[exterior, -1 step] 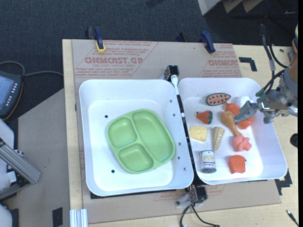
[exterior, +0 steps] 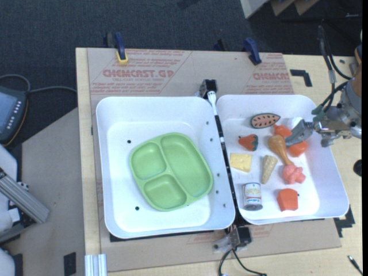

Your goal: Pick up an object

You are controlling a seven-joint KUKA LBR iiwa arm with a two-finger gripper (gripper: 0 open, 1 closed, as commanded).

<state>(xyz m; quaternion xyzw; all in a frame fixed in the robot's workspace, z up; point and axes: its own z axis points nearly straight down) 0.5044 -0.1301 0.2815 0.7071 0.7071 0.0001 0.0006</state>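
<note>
A: Start with the bench. What does the overhead camera show?

B: A pale brown board [exterior: 190,73] printed with red lettering covers the bench top, held at its far edge by two blue-handled clamps [exterior: 120,46]. On it sit two shallow white bins side by side. Around the bench the floor is dark grey carpet [exterior: 86,10], with a black cable running to a dark device [exterior: 11,111] at the left edge.

A: And the left white bin [exterior: 115,114]?

B: It holds a light green plastic tray with three compartments [exterior: 169,171], lying flat near the middle.

A: The right white bin [exterior: 328,180]?

B: Small toy foods are scattered there: a flat watermelon slice with dark seeds [exterior: 265,120] at the far side, a small red pepper with a green stem [exterior: 248,142], a yellow wedge of cheese [exterior: 241,162], a pale ribbed cone [exterior: 268,168], a tan drumstick-shaped piece [exterior: 279,149], a pink lumpy piece [exterior: 292,173], an orange-red block [exterior: 288,199] and a small labelled tin can [exterior: 252,196] standing near the front.

A: Where is the arm?

B: It reaches in from the right; the grey two-finger gripper [exterior: 299,134] is low over the far right part of that bin, just above an orange-red rounded piece [exterior: 296,149] beside the drumstick.

A: Is it grasping anything?

B: I cannot tell; the tip blurs against the objects below.
</note>
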